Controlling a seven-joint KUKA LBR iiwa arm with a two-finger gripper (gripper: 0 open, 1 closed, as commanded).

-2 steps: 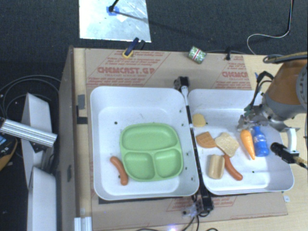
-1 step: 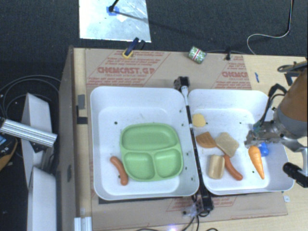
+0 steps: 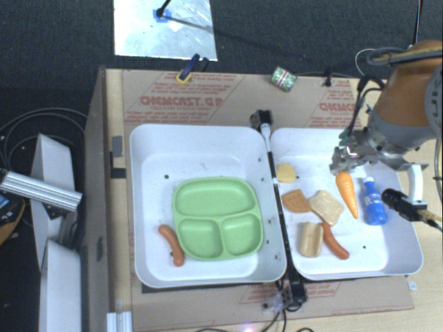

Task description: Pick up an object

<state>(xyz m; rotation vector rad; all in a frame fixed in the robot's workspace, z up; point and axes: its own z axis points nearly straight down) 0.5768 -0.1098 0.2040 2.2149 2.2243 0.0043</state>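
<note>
the carrot [image 3: 347,193] lies in the right bin [image 3: 405,258], near its upper middle, with the thick end up and the tip pointing down and slightly right. it is the item nearest the gripper [image 3: 346,160] and so judged the likely target. it looks like moulded toy food: probably light, stiff and smooth, so it may slide or roll out of a pinch. the best hold is judged to be across the thick upper part, jaws set square to the long axis; the tapered tip would likely squeeze out.

just right of the carrot lies a blue bottle [image 3: 374,203]. to its left lie a pale block [image 3: 326,206], a waffle [image 3: 296,200] and a yellow disc [image 3: 286,172]; below them a bread roll [image 3: 310,239] and a sausage [image 3: 334,241]. the block sits close to the carrot, leaving little finger room on that side.

the left bin [image 3: 149,151] holds a green tray [image 3: 217,218] and a second sausage [image 3: 172,245].

the arm [image 3: 408,95] reaches in from the right, wrist bent down over the right bin. the gripper sits just above the carrot's thick end. the jaw state cannot be told; nothing is seen held.
</note>
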